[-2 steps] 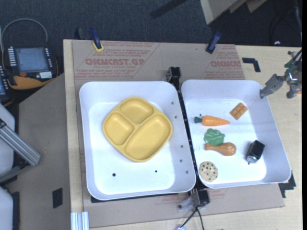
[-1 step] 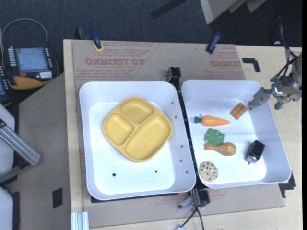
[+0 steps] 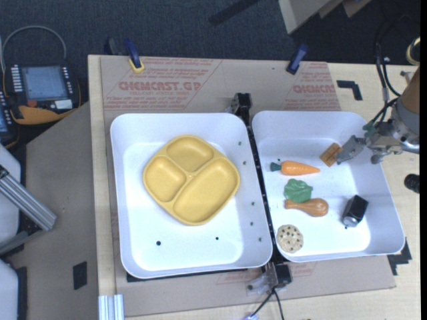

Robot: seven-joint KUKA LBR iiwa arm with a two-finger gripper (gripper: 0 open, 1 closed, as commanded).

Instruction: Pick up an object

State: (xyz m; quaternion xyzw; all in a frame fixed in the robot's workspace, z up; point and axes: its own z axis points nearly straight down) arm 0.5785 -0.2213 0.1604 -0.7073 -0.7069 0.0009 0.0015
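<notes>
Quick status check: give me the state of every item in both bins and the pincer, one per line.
yellow divided plate: upright in left bin
carrot: lying flat, right bin
green piece: resting beside drumstick
drumstick: lying flat
cookie: flat, near front wall
black block: loose
brown block: beside pincer
pincer: low over right bin

Two white bins [image 3: 127,199] sit side by side on the bench [image 3: 100,145].

Lab: teach pendant [image 3: 41,89], clamped bench [image 3: 200,79]

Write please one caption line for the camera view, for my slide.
Gripper at the right bin beside a brown block; carrot, cookie nearby; yellow tray in the left bin.
</notes>
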